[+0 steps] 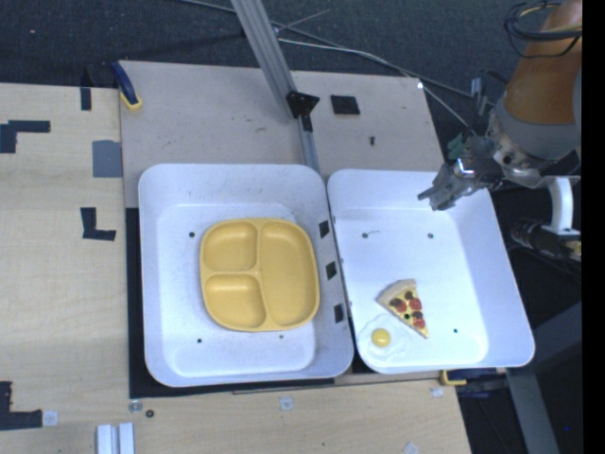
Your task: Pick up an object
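Toy pizza slice [406, 305], red-dotted, lying in right bin [473, 253]; claw [440, 195] above rim, finger state unclear.

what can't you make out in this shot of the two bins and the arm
- Gripper, camera view: small, dark and blurred over the right bin's top rim; whether the jaws are open or shut cannot be told.
- Arm: cut off by the right edge.
- Small yellow object beside the pizza slice: too small to identify.
- Yellow divided plate in the left bin: its underside is hidden.
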